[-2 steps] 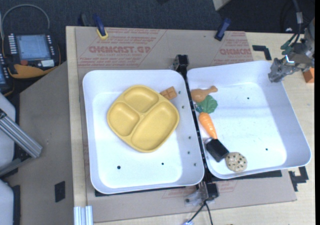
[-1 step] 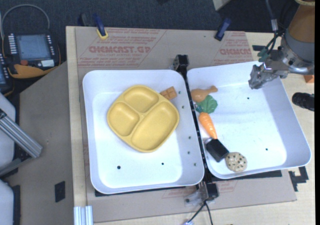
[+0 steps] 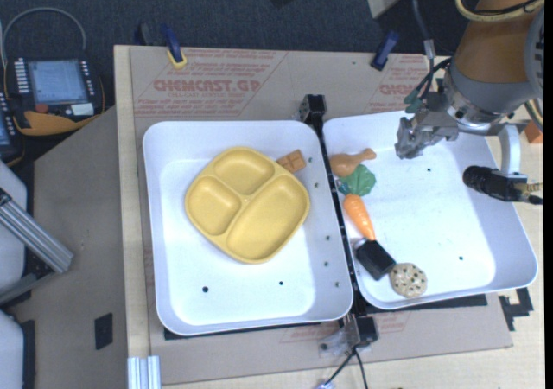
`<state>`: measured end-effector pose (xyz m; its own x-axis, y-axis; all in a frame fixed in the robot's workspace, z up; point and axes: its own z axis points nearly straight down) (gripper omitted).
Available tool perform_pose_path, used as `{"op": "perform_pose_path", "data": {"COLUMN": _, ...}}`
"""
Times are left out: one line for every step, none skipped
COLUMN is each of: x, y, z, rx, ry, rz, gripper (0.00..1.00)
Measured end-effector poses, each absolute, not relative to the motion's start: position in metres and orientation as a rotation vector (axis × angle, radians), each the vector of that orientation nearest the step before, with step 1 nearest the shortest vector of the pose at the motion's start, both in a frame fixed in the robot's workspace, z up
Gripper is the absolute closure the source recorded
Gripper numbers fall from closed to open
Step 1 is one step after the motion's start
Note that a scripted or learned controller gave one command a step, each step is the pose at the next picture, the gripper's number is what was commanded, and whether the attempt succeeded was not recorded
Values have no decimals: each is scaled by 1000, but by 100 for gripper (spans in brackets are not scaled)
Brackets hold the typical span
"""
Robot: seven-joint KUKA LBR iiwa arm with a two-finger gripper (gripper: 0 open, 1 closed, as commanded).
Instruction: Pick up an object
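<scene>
from above, the gripper (image 3: 413, 143) hangs over the right bin (image 3: 471, 240), near its back edge; i cannot tell its state; the carrot (image 3: 360, 216), a black block (image 3: 374, 258) and a cookie (image 3: 407, 279) lie along that bin's left side; a yellow divided plate (image 3: 248, 203) sits in the left bin (image 3: 173, 232)

Two white bins (image 3: 173, 292), one yellow plate (image 3: 248, 204), perhaps six small items (image 3: 359, 216)

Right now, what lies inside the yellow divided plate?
Nothing can be seen in the yellow divided plate; its three compartments look bare. A small brown block touches its rim outside.
</scene>
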<state>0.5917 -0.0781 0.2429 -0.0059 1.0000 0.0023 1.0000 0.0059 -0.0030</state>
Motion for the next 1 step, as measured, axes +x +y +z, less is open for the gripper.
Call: {"op": "perform_pose_path", "data": {"x": 582, "y": -18, "z": 231, "rx": -2211, "ry": -2225, "rz": 1, "gripper": 100}}
